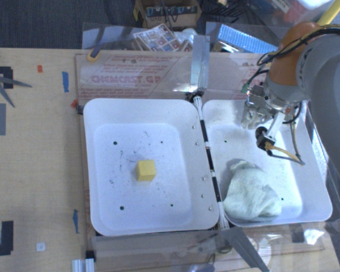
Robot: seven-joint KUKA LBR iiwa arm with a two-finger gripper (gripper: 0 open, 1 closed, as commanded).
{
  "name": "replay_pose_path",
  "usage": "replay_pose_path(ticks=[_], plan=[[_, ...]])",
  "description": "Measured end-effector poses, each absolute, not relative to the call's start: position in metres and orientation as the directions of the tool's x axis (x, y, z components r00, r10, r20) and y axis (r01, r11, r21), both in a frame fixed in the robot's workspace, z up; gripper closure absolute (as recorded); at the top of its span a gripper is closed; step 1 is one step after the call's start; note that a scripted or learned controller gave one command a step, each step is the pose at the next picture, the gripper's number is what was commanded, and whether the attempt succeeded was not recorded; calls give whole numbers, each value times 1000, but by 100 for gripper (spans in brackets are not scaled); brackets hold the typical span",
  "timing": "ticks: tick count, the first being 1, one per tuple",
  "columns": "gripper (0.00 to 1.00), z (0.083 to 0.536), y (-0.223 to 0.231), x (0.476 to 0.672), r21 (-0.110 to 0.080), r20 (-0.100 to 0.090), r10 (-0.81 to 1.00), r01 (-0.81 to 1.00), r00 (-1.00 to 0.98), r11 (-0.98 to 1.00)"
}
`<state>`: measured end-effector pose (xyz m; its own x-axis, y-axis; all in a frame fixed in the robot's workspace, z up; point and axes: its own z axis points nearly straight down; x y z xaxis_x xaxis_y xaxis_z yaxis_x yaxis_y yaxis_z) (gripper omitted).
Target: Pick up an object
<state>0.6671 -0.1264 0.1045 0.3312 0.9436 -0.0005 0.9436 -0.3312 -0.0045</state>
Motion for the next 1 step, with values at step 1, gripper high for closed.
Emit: replay_pose_path(ticks=[1], plan=[[100, 86, -182, 669, 5, 0, 873, 873, 487, -487]])
